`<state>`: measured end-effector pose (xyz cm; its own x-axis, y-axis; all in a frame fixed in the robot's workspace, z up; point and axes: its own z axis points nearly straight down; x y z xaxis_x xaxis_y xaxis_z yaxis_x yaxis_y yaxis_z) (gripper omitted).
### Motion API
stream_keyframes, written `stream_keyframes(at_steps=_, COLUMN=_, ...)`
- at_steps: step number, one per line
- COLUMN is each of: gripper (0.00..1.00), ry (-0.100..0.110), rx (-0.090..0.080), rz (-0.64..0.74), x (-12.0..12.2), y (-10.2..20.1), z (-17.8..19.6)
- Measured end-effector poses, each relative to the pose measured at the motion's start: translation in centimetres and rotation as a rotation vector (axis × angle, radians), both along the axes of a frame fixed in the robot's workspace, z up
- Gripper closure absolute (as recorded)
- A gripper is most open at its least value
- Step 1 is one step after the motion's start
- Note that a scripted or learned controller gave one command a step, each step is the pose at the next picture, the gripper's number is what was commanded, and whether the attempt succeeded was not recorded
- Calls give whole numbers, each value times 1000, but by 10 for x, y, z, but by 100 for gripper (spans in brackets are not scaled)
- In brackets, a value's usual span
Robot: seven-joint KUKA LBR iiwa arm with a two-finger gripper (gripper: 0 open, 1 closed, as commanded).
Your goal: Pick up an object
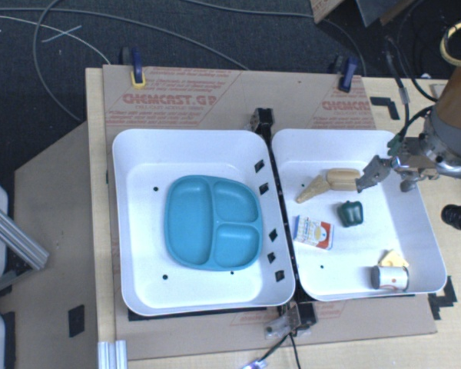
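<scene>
The end effector (371,174) hangs over the right bin (422,229), touching the wooden piece (328,184); a blue plate (212,223) lies in the left bin (131,206).

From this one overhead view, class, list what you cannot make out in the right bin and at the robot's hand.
- Hand: small and dark; open or shut unclear.
- Small carton: print too small to read.
- Green object: too small to identify.
- Arm: cut off by the right edge.

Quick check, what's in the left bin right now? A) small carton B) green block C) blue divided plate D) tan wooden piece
C: the blue divided plate lies alone in the left bin; the other items sit in the right bin.
</scene>
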<state>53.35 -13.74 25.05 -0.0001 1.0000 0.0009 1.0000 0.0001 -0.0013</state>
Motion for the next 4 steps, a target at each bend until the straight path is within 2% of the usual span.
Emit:
stream_keyframes(at_steps=2, gripper=0, ry=5, rx=2, rz=0, x=11, y=-1, z=-111)
stream_keyframes(at_steps=3, gripper=0, ry=-4, rx=0, rz=-2, x=13, y=-1, z=-161)
stream_keyframes(at_steps=4, gripper=100, ry=-3, rx=0, rz=-1, x=12, y=0, z=-150)
